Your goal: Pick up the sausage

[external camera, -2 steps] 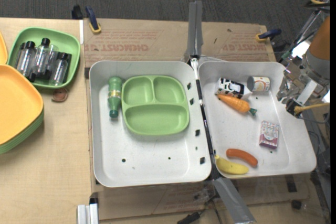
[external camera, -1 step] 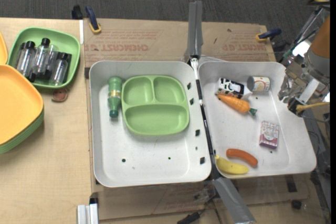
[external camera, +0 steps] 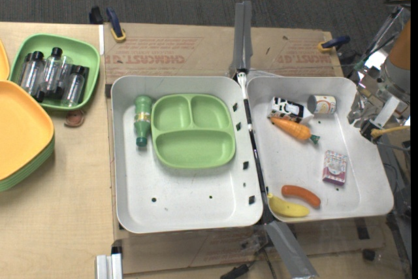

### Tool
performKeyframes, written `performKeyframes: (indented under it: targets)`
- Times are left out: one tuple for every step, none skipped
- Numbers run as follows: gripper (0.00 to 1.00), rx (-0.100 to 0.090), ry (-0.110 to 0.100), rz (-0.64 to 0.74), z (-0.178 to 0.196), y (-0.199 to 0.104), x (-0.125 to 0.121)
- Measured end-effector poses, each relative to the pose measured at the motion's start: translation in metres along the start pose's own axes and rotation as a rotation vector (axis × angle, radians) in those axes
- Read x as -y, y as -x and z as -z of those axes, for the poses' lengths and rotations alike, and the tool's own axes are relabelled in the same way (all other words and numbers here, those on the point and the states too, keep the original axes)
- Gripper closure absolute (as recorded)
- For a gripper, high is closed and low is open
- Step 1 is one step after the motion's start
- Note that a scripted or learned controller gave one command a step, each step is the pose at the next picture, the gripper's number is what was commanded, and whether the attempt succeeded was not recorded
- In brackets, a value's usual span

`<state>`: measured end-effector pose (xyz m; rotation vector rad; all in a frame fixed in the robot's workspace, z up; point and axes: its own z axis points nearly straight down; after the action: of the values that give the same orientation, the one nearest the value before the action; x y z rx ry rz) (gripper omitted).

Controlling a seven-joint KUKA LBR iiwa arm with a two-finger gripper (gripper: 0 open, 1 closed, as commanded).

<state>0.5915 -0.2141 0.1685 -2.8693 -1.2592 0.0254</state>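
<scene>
The sausage [external camera: 301,195] is a short reddish-orange piece lying flat near the front edge of the right bin [external camera: 366,202]. It touches a yellow banana [external camera: 288,208] just in front of it. My gripper [external camera: 369,119] hovers over the right rim of that bin, well behind and to the right of the sausage, with nothing visibly held.
The right bin also holds a carrot [external camera: 292,129], a black-and-white item [external camera: 287,108], a small tin [external camera: 322,104] and a pink packet [external camera: 334,166]. The left bin [external camera: 130,199] has a green divided plate [external camera: 193,130] and a green bottle [external camera: 142,119]. Orange plates [external camera: 19,134] sit far left.
</scene>
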Motion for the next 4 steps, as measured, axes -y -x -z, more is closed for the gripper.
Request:
performKeyframes:
  targets:
    - [1.0,0.002,-0.002,0.002,0.008,0.0,0.0]
    - [1.0,-0.009,0.009,-0.108,-0.044,-0.032,-0.008]
    - [1.0,-0.01,0.01,-0.017,-0.078,0.02,0.017]
    - [1.0,-0.009,0.011,0.139,-0.079,0.04,0.037]
